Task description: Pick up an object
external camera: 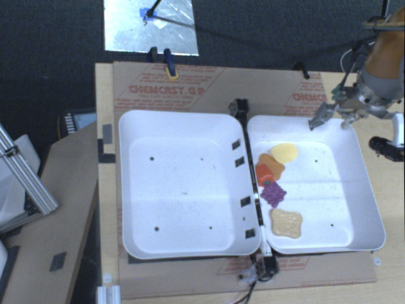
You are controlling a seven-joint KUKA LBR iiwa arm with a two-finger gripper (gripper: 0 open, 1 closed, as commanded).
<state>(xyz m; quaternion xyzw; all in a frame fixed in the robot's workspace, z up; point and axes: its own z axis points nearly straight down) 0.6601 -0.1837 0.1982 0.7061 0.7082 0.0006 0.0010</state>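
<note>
The pincer (pixel 332 117) hangs wide, holding nothing. The yellow piece (pixel 284 152) lies nearest, down-left of it in the right bin (pixel 354 189)

Two shallow white bins sat side by side on a brown board (pixel 209 81) printed with red lettering, the left bin (pixel 183 182) and the right bin (pixel 354 189) joined along a dark strip of clips (pixel 243 163) between them. A blue and yellow clamp (pixel 169 65) gripped the board's far edge, just below a shiny silver sheet (pixel 150 18) lying on the dark backdrop. At the left edge, angled aluminium framing (pixel 22 176) stood beside the bench.
</note>
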